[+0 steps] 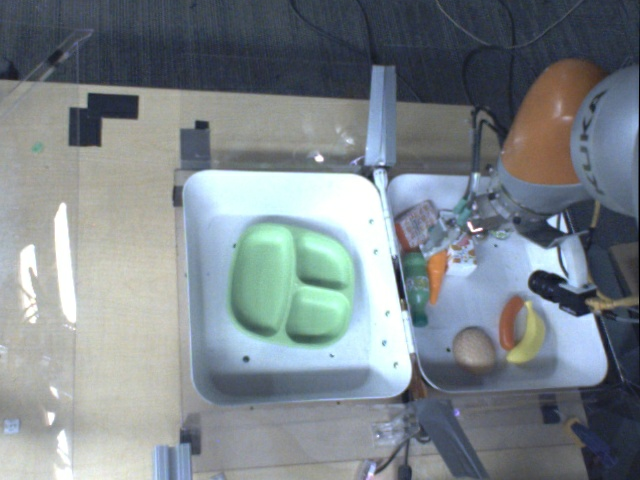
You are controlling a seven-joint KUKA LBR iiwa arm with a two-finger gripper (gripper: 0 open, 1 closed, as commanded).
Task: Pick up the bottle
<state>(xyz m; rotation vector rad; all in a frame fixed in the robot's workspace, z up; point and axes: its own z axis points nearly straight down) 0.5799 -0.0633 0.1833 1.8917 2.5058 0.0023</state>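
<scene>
1. Gripper (pixel 470 220) of the grey arm (pixel 610 158) hangs over the upper part of the right white bin (pixel 575 363), just beside a crumpled clear packet with red print (pixel 420 223); whether it is released or clenched cannot be told from this angle, and nothing can be seen held in it.
2. Nearest the camera in that bin, a brown egg-shaped ball (pixel 474 348) lies by the lower wall, and just right of it a yellow banana (pixel 530 333) lies against a small red-orange curved piece (pixel 510 318).
3. Further up, the green plastic bottle (pixel 416 288) lies on its side along the bin's left wall, running top to bottom, below and left of the gripper and apart from it.
4. An orange carrot-shaped toy (pixel 437 273) lies just beside the bottle on its right.
5. A small white carton with red marks (pixel 462 256) lies next to the carrot, below the gripper.
6. An orange band (pixel 545 118) rounds the arm above the wrist.
7. In the left white bin (pixel 210 368), a light green divided tray with three compartments (pixel 292 283) lies in the middle.
</scene>
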